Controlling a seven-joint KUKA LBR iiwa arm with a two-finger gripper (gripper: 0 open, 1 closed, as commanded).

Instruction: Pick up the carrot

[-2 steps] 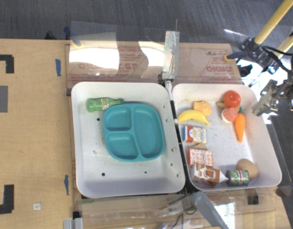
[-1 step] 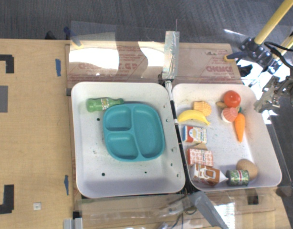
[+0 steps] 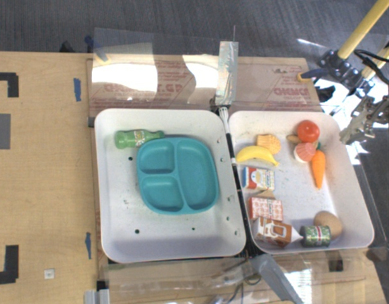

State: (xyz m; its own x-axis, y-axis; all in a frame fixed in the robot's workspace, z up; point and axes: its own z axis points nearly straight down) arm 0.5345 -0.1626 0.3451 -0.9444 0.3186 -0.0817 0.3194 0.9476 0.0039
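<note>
Jaws of the gripper (image 3: 364,124), up and right of the carrot (image 3: 318,168), are blurred; their gap cannot be told. Left of the carrot: one green bottle (image 3: 137,137), one teal divided plate (image 3: 177,175), one banana (image 3: 256,155). One tomato (image 3: 308,131) sits just above it.

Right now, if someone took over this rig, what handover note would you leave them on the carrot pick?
Claw: outside the right bin, just past its upper right rim; too blurred to read its state. Nothing is visibly held.
Carrot: lying in the right bin near its right wall, tip pointing toward the near edge, just below the tomato and beside a red-and-white slice.
Elsewhere: banana, cartons and a can share that bin; the left bin has a teal plate and a green bottle.
Done: nothing yet, carrot untouched.
Left: move over the carrot, descend, grip, lift.
</note>
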